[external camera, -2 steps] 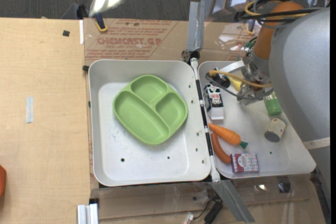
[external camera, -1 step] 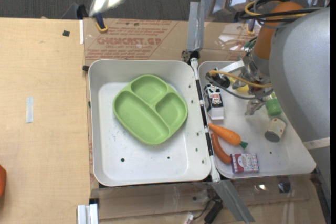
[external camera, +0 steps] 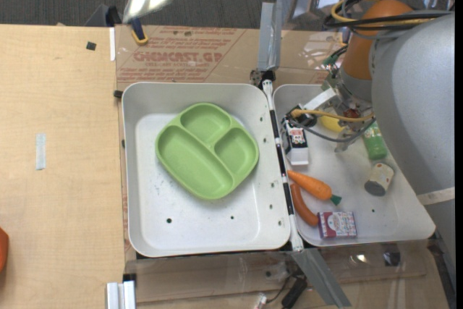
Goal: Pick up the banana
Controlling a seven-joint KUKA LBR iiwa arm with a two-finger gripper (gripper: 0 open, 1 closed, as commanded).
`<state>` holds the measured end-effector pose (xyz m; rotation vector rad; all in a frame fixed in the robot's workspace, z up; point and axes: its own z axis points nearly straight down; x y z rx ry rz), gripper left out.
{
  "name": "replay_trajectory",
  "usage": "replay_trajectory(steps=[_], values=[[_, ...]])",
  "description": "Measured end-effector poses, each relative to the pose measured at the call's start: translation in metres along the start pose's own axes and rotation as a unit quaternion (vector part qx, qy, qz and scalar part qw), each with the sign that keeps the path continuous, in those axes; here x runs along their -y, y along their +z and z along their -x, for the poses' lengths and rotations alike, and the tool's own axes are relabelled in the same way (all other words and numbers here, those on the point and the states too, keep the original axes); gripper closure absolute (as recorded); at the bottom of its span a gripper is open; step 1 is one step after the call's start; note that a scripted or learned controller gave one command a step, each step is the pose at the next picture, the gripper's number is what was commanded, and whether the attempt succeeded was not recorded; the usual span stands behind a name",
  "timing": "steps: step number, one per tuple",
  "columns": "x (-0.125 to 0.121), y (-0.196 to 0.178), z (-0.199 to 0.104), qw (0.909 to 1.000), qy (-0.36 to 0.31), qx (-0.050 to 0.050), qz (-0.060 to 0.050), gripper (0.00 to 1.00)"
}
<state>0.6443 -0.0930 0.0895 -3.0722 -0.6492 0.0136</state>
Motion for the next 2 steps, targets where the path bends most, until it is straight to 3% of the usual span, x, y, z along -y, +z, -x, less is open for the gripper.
replay_trajectory(steps=[1,2], values=[[-0.006,-0.001,0.011,0.9943,0.107,-0.002,0.0,0.0],[0.012,-0.001,0.024,0.9994,-0.034,-0.002,0.0,0.0]])
